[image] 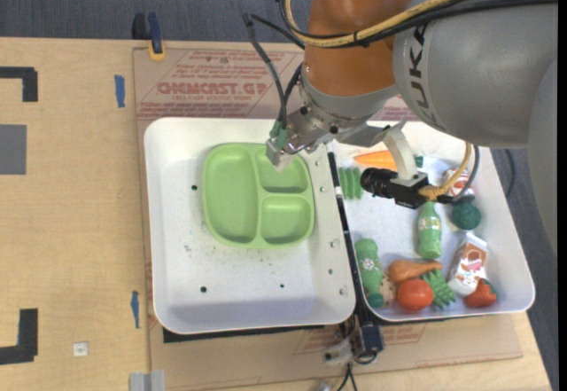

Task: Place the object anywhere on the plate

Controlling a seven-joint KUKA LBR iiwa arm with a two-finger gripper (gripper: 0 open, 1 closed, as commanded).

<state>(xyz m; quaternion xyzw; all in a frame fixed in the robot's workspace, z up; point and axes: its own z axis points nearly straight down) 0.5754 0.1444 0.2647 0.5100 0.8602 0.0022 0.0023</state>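
Which object to place: cannot tell. Task's green divided plate (257, 194) lies in left bin (168, 230), toward far side. My claw (282, 150) over plate's far right compartment, near rim; open or closed, cannot tell. Right bin (390, 225) holds toy food: green bottle (429, 232), dark green ball (465, 215), white carton (469, 263), red tomato (415, 293), brown drumstick (409, 270), orange piece (376, 157)

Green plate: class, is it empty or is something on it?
Empty where visible: the green plate is bare in its large and lower right compartments. The claw covers part of the upper right one, so cannot tell there.
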